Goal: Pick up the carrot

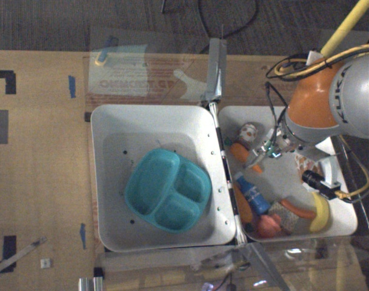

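Two shallow white plastic bins sit side by side on the bench: the left bin (105, 162) and the right bin (345, 223). In the left bin lies one teal plastic plate with three compartments (168, 190). The right bin holds a cluster: one blue plastic bottle (252, 194), one yellow banana (320, 211) at the right edge, one long orange-red carrot (298, 209), one pink rounded fruit (269, 225) at the near edge, one small pale round thing (248, 131) near the far edge, and two further orange pieces, one (239, 152) by the left wall and another (243, 208) beside the bottle. One grey-and-orange arm with one gripper (266, 152) reaches over that bin.
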`<action>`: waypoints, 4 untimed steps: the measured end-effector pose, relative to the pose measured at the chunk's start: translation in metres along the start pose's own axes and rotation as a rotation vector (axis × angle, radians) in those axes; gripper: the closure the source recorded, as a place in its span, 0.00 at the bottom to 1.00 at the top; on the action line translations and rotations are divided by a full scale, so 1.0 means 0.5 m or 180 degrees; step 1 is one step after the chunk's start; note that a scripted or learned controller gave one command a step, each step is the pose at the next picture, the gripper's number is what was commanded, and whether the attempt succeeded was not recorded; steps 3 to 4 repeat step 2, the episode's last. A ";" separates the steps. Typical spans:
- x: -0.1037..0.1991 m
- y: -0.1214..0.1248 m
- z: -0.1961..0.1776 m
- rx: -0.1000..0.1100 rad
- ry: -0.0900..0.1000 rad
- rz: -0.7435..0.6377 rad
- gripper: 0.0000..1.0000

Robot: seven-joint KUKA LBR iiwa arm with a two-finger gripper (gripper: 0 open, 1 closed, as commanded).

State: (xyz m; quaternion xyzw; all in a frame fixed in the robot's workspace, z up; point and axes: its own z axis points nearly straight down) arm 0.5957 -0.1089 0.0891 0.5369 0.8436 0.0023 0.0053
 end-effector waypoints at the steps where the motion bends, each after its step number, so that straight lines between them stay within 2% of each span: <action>1: -0.005 0.001 -0.023 -0.0018 -0.0006 0.0017 1.00; 2: 0.065 0.151 -0.194 0.0017 0.0011 0.0058 1.00; 4: 0.065 0.151 -0.194 0.0017 0.0011 0.0058 1.00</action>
